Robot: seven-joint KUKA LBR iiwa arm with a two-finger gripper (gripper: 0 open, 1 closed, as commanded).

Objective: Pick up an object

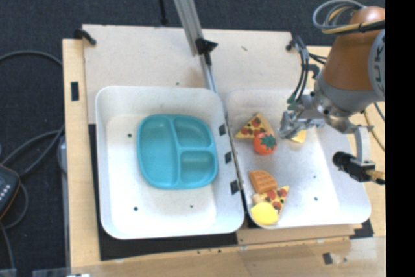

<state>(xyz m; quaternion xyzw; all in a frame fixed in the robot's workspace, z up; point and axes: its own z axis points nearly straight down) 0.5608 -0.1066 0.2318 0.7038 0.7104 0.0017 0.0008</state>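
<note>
Here, gripper (291, 128) above cheese wedge (298, 136)

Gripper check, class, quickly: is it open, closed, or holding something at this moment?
Gripper: over the right bin, right above a pale yellow piece; open or closed cannot be told, and no hold is visible.

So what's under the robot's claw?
A pale yellow piece peeks out under the gripper in the right bin. Most of it is covered, so what it is stays unclear.

Two white bins (117, 107), one blue tray (176, 151), two pizza slices (253, 127), one tomato (264, 143)
</note>
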